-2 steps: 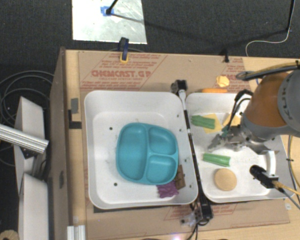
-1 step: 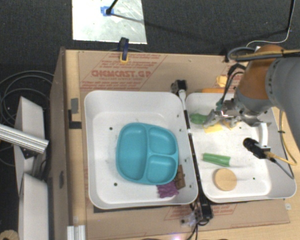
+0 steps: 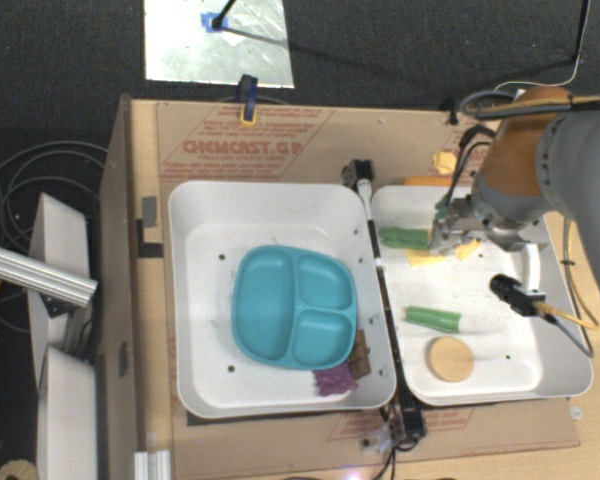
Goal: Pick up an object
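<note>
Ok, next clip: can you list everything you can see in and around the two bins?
left bin: one, white, left side of bench
right bin: one, white, right side of bench
divided plate: one, teal, middle of left bin
purple piece: one, purple, left bin, at the plate's near edge
brown piece: one, brown, left bin, beside the purple piece
green sticks: two, green, right bin; one mid-bin, one at the far left
yellow piece: one, yellow, right bin, just below the gripper
round disc: one, tan, right bin, near edge
arm: one, grey with orange band, from the right
gripper: one, over right bin's far left
</note>
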Tool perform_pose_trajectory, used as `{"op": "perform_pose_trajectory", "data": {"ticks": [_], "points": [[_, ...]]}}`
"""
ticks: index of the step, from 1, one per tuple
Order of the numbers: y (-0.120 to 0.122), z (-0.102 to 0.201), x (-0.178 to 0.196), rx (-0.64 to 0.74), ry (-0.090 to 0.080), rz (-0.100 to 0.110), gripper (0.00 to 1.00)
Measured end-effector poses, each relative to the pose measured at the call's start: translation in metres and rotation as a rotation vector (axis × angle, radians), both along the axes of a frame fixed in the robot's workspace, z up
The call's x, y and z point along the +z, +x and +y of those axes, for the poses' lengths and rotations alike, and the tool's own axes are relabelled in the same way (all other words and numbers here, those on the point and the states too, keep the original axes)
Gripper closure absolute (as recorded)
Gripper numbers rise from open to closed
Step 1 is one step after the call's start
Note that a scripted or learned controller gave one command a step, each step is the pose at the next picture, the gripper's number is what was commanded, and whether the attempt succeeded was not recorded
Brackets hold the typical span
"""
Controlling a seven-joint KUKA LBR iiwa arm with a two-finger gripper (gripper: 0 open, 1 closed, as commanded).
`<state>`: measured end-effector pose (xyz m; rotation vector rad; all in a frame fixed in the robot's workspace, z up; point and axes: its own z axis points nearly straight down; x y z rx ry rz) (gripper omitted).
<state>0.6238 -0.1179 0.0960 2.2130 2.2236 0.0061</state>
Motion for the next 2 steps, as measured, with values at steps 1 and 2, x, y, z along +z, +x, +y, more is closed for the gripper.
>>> {"op": "perform_pose_trajectory", "data": {"ticks": [1, 2], "points": [[-0.048, -0.061, 0.042, -0.009, -0.001, 0.005, 1.0], [-0.051, -0.013, 0.093, 0.003, 0.001, 0.0, 1.0]]}}
